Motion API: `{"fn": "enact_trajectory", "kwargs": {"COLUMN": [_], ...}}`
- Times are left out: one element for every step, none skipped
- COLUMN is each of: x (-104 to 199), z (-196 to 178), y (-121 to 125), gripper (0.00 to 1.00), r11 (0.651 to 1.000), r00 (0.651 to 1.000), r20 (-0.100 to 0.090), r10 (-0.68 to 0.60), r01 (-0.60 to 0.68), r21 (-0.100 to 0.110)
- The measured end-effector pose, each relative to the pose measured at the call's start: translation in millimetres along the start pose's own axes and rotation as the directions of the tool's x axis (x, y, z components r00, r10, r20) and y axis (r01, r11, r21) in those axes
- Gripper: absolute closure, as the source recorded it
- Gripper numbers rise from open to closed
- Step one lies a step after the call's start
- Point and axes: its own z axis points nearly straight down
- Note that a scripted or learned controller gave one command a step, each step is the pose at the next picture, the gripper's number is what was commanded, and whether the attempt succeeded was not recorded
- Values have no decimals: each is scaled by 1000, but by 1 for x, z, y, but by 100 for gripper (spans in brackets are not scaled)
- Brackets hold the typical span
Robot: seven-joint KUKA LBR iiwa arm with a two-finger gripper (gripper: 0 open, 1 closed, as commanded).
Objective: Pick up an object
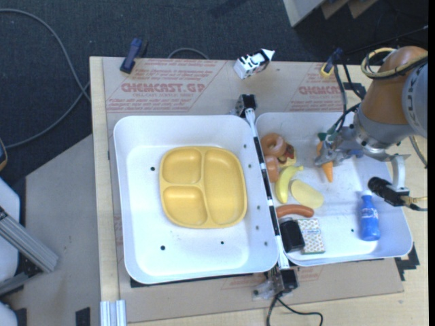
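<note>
The right bin (340,124) holds a heap of small things along its left side: a brown doughnut (274,145), a yellow banana (285,180), a yellow lemon-like piece (307,195), a red sausage (294,211), a black block (292,236) and a patterned card (312,237). A blue bottle (368,217) lies at the right. An orange carrot (328,169) sits near the bin's middle. My gripper (331,151) hangs right over the carrot's upper end, its fingers close around it.
The left bin (136,182) carries a yellow divided plate (202,185). The grey arm with its orange band (391,87) comes in from the upper right. A black part (387,191) juts over the right bin's right side. Clips and cables lie on the bench.
</note>
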Motion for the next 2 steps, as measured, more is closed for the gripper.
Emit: {"fn": "enact_trajectory", "kwargs": {"x": [70,141], "z": [9,-91], "y": [22,1], "gripper": [100,100], "r11": [1000,1000], "r00": [1000,1000], "r20": [0,-2], "r10": [5,-2], "r01": [-5,2], "r21": [17,3]}}
